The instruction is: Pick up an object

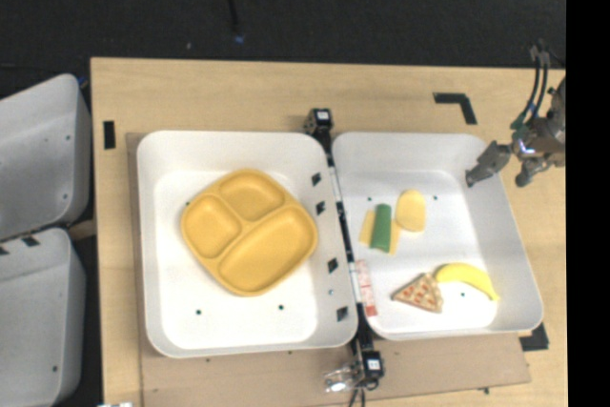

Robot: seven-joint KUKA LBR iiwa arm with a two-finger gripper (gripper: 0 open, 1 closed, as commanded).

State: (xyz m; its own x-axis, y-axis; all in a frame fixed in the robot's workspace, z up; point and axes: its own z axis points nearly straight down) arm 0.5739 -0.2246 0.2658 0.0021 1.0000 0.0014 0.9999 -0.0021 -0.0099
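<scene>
The right bin (496,205) holds a green stick (382,227) beside a thin yellow stick (367,227), a pale yellow chunk (412,211), a pizza slice (419,293) and a banana (465,278). My gripper (507,165) hovers at the bin's upper right rim, close to the view's right edge. Its two dark fingers (484,163) are spread apart with nothing between them. All the food items lie well to the left and below the gripper.
The left bin (162,300) carries a yellow divided plate (250,230). A row of black clips (335,224) runs along the seam between the bins. Grey-white panels (38,176) stand at the far left of the bench.
</scene>
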